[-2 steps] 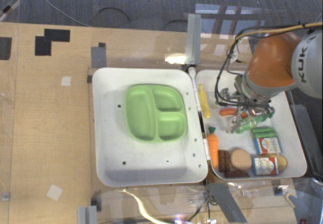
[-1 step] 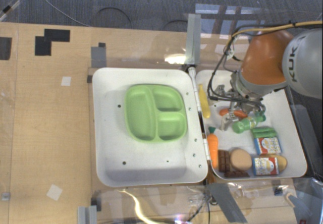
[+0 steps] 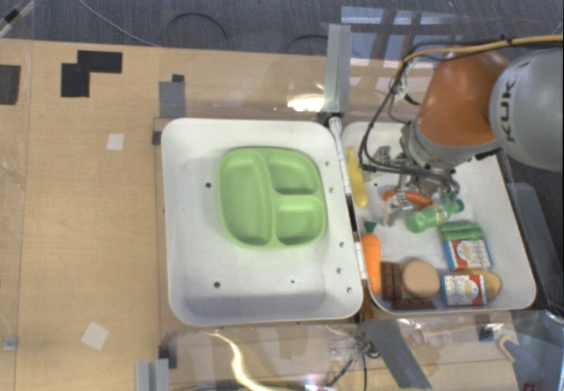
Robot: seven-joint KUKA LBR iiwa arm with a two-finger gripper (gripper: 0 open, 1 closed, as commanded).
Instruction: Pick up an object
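Observation:
The grey arm with its orange band reaches down into the right bin. Its gripper sits low over the middle of that bin, just above a green bottle and a small red-orange item. Around them lie a yellow banana along the left wall, an orange carrot, a brown and tan toy, a blue and white carton and a can. The wrist hides the fingertips.
The left bin holds a green divided plate. A metal divider runs between the bins. Black cables loop beside the wrist. Wooden bench surface extends to the left.

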